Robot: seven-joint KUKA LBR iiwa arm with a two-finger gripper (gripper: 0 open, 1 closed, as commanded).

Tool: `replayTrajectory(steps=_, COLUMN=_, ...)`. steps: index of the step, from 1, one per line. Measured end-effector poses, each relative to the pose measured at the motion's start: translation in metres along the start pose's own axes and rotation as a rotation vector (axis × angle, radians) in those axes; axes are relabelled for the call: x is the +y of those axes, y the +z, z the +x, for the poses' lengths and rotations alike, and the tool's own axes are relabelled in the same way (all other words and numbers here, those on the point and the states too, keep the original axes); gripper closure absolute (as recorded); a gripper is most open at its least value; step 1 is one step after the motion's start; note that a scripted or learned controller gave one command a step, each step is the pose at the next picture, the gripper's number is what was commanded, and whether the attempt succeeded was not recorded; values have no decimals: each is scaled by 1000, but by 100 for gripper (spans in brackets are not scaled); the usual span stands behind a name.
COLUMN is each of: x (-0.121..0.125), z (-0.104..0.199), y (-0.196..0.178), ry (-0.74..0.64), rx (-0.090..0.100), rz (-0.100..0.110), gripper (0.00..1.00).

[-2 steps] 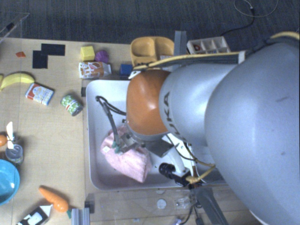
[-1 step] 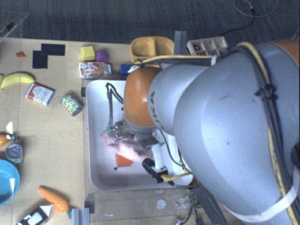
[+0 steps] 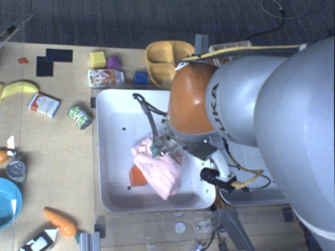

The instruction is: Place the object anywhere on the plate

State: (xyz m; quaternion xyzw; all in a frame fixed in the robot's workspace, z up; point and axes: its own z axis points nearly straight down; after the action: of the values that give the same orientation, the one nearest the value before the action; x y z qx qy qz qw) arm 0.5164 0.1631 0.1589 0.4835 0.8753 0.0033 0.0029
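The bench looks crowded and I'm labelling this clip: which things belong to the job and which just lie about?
Job: gripper, pink cloth and orange object in the left bin.

Lying about: banana, carrot, yellow block, small can, blue dish.

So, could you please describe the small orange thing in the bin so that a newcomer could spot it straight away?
Start at the left white bin, the one the grey arm reaches into. A crumpled pink cloth lies near its front right. The orange object peeks out from under the cloth's left edge, low in the bin; it is the one flat, solid orange patch there, unlike the soft, pale, folded cloth.
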Motion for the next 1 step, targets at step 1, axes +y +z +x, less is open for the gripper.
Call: replayTrajectory(steps=1, x=17, z=37, y=63, ry=75, rx=-8, rz=-23, gripper=100)
